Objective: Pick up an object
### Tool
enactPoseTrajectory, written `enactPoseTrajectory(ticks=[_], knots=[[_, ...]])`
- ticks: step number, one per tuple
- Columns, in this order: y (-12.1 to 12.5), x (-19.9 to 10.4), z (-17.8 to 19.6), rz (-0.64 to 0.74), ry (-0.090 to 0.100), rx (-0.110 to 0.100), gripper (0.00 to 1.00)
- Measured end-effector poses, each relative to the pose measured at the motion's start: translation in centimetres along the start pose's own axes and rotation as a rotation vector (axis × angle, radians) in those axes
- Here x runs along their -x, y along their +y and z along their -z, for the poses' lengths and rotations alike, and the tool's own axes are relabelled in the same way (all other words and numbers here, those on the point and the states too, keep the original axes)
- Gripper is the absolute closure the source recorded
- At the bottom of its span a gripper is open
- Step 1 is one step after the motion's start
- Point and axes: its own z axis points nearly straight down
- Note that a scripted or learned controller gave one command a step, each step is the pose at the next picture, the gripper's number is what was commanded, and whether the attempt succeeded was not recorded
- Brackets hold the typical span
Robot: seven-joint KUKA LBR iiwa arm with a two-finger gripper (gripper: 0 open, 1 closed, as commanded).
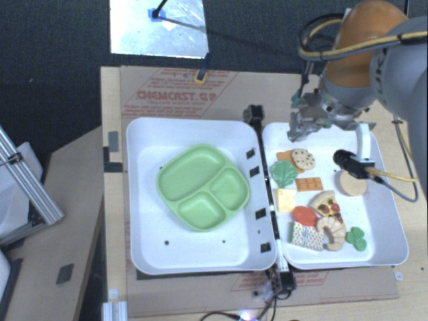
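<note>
In the right white bin, a round, dark-speckled cookie lies near the end effector, its opening unreadable.

The arm runs off the top and right edges, up and right of the cookie, and covers the right bin's far corner. A biscuit lies partly under the cookie's left side. Below the cookie, a shrimp overlaps the pizza slice. The packet beside it is too blurred to identify. Far left of the cookie, the picture's edge cuts a metal frame.
</note>
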Motion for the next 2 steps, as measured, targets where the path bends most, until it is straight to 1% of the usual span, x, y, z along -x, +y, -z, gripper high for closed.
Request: enactPoseTrajectory(ticks=[1, 2], knots=[[1.17, 0.39, -1.02, 0.0, -0.001, 0.002, 1.0], [0.19, 0.81, -0.06, -0.005, 0.0, -0.001, 1.0]])
